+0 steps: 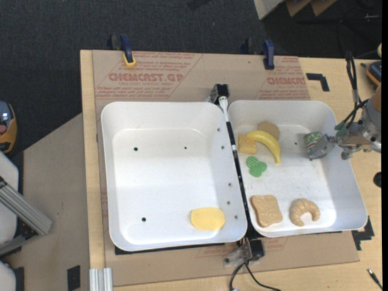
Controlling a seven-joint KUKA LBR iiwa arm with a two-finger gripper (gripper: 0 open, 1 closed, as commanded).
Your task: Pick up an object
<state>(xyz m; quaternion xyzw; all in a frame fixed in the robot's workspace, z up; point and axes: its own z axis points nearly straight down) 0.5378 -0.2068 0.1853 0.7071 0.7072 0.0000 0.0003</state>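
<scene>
Two shallow white plastic bins sit side by side on a brown board. The left bin (121,126) holds a flat yellow oval piece (207,219). The right bin (345,193) holds a curved yellow banana (267,143), a green lump (256,166), a tan bread slice (267,210), a beige croissant (304,211) — and the metal gripper (316,145) against a small green-grey object (313,140).

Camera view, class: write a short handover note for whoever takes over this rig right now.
Gripper: over the right white bin, at a small green-and-grey object; fingers too unclear to judge.
Right bin also holds a yellow banana, a green piece, a tan toast slice and a tan croissant.
Left white bin: a flat yellow oval piece.
Done: arm reached in.
Left: confirm a grasp and lift.
</scene>
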